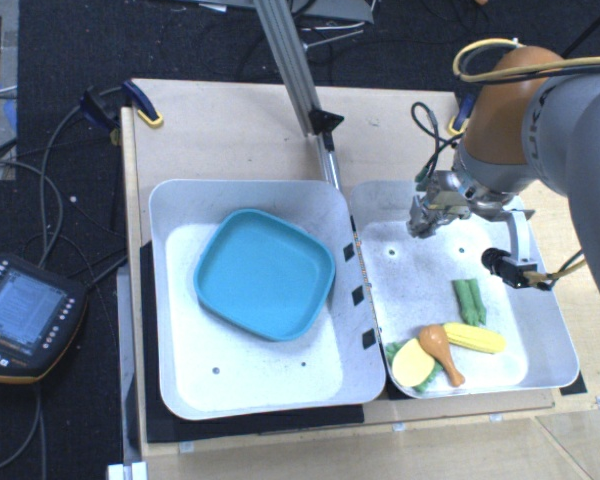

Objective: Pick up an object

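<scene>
1. While the pincer [423, 223] hangs over the right bin [550, 313], its state cannot be told.
2. A yellow corn cob [474, 339], green bean [469, 299] and tan drumstick [441, 349] lie near that bin's front.
3. A blue plate [264, 273] fills the left bin [180, 368].

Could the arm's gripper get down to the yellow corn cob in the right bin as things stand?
Probably yes. The gripper hangs over the right bin's far end, and the corn cob lies uncovered near the front, with a green piece just beyond it.
</scene>
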Motion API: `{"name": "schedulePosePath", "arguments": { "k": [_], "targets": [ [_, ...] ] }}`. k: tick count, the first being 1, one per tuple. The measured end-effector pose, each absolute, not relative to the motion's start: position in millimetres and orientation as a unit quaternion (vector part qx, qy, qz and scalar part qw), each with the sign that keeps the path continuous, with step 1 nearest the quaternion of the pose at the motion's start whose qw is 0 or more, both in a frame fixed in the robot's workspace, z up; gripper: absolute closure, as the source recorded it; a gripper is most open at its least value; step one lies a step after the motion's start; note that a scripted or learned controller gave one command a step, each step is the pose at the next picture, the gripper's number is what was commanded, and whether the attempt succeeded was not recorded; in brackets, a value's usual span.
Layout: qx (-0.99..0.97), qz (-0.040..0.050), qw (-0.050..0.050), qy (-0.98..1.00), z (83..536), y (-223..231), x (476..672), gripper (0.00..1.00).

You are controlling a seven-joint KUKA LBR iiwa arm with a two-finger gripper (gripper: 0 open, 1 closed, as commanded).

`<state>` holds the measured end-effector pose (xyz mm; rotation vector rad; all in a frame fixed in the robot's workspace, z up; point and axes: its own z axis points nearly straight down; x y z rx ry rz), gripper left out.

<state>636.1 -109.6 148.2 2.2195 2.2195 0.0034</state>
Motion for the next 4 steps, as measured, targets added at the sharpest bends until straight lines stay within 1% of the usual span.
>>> {"name": "schedulePosePath", "arguments": {
  "k": [1, 2, 3, 4],
  "targets": [
    [0.707, 0.0015, 0.002, 0.708, 201, -99, 634.8, 1.00],
    [0.707, 0.0008, 0.001, 0.707, 224, -99, 635.3, 1.00],
    [0.706, 0.0004, 0.000, 0.708, 226, -63, 614.9, 1.00],
    [0.706, 0.0001, -0.001, 0.708, 218, -15, 592.8, 1.00]
  ]
}}
